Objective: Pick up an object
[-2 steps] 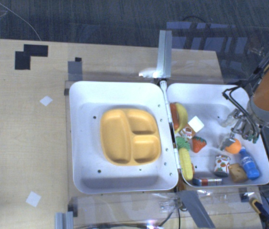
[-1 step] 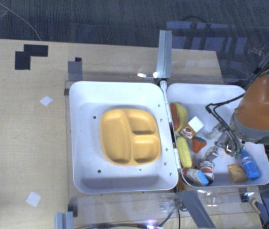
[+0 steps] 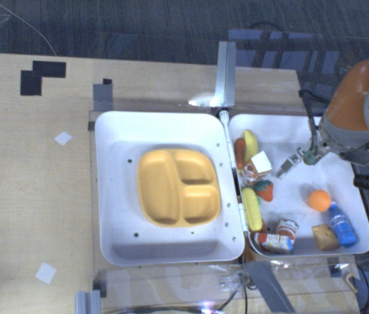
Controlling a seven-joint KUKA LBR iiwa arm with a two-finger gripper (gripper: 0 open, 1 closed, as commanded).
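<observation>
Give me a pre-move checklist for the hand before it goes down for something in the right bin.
1. Hand is over the right bin, above bare floor: ok.
2. Nothing between its fingers: ok, it looks unloaded.
3. Finger opening wide enough for a grasp: cannot tell at this resolution.
4. Nearest target, the white cube, stands free on its side towards the hand: ok.
5. Cube is crowded by the banana and strawberry on its other sides: not ok, expect contact.
6. Orange ball lies apart from its neighbours, an easier alternative: ok.
</observation>
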